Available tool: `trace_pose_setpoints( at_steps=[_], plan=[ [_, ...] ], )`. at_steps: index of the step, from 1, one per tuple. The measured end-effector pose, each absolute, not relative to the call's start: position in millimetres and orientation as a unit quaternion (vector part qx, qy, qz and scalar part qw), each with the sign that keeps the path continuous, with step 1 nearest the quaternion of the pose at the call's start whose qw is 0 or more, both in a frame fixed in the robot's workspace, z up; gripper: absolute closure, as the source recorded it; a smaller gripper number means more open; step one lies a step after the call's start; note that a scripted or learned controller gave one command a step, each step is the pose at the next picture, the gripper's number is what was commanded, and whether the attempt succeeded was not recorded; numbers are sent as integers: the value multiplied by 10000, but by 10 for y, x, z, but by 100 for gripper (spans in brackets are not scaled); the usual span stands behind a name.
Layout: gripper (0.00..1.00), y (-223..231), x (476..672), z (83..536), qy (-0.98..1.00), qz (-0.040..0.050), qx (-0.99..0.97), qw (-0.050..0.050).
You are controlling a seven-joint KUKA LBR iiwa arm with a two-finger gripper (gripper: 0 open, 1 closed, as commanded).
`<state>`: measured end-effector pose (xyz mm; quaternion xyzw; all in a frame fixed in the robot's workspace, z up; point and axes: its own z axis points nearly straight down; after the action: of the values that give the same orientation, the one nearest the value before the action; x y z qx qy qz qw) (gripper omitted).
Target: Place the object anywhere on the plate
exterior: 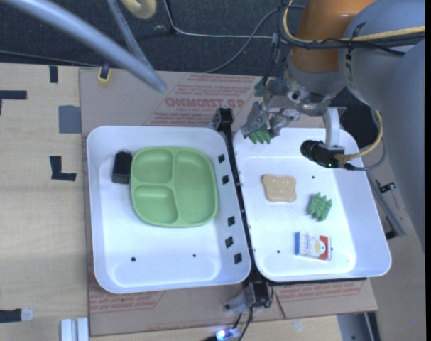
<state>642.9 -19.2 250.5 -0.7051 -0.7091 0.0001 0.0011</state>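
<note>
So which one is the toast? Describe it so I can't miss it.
Look in the right bin. The toast lies flat near its middle, left of the green toy and above the small carton. It is the only tan, bread-shaped piece there.

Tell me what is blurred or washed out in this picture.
Camera view: a grey pole crossing the top left is soft and out of focus; the arm at top right is also soft; the white bins are bright, nearly washed out; the green plate, toast and small carton stay sharp.
</note>
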Motion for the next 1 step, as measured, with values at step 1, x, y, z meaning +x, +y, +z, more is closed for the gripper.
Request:
trace_pose_setpoints(
  at_steps=[1],
  plan=[
    [100,303,6343,2358,-7090,9,-7052,13]
  ],
)
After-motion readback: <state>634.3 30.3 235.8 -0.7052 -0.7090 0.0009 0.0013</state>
